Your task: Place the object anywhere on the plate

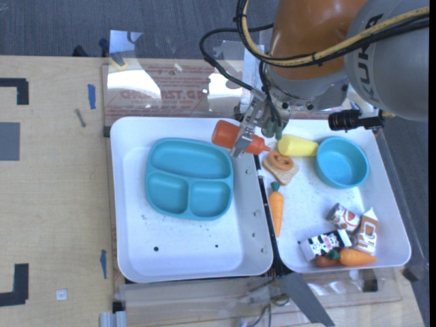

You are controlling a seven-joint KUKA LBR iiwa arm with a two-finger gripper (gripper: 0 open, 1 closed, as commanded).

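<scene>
A blue divided plate point(185, 161) lies in the left white bin point(133, 210). My gripper point(246, 136) hangs over the wall between the two bins, at the plate's far right corner. An orange object with a red end point(225, 134) sits between its fingers, which are shut on it. The object's orange end pokes out left, just past the plate's back rim. The arm's orange band and grey wrist loom above and hide the bins' back right.
The right bin point(310, 213) holds a yellow item point(298, 146), a blue bowl point(343, 162), a tan toast-like piece point(280, 166), a carrot point(276, 210), small cartons point(355, 225) and another carrot point(354, 257). Bare bin floor lies in front of the plate.
</scene>
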